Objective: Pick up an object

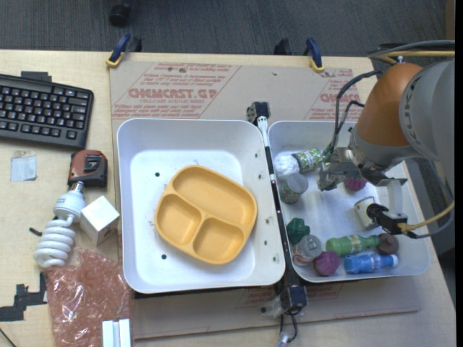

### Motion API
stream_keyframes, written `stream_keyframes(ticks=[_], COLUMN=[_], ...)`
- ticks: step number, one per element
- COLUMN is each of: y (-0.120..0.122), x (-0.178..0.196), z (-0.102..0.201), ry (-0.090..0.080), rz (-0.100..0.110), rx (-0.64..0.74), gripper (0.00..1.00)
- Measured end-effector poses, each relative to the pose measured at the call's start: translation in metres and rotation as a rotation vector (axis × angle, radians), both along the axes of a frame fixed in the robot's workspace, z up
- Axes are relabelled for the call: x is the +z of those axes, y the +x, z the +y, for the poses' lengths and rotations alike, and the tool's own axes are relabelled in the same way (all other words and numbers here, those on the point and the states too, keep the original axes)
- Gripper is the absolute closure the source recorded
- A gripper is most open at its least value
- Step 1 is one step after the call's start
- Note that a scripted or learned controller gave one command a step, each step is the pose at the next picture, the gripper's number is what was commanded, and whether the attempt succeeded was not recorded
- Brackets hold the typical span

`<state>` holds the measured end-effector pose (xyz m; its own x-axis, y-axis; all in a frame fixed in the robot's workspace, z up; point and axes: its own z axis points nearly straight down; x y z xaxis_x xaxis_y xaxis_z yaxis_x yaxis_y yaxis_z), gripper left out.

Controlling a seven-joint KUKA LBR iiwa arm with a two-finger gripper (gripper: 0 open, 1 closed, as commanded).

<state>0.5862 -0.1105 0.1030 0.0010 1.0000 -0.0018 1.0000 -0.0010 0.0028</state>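
Arm (pixel 405 114) reaches into right bin (pixel 416 266), covering bin's upper right part. Jaws (pixel 331 176) low over bin's upper middle, dark and small; opening and any hold: cannot tell. Pink item (pixel 355 185) beside them half hidden.

Right bin, along edges: two bottles, one clear with green label (pixel 309 159), one green (pixel 352 244); blue bottle (pixel 370 264); purple ball (pixel 327 264); dark green piece (pixel 297 229); grey can (pixel 294 188). Others too small to name.

Left bin (pixel 137 215): one yellow tray (pixel 206 214), three compartments.

Counter: keyboard (pixel 43 110) cut off, one bulb (pixel 59 230), one white cube (pixel 100 219).
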Motion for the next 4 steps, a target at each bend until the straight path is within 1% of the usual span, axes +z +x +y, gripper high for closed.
stream_keyframes(ticks=[1,2,3,4], y=[0.032,0.069,0.073,0.072], x=[0.134,0.117,0.133,0.089], z=[0.075,0.057,0.026,0.025], ry=[0.0,0.0,0.0,0.0], rz=[0.002,0.001,0.001,0.003], rx=[0.003,0.003,0.002,0.001], gripper=[1.0,1.0,1.0,1.0])
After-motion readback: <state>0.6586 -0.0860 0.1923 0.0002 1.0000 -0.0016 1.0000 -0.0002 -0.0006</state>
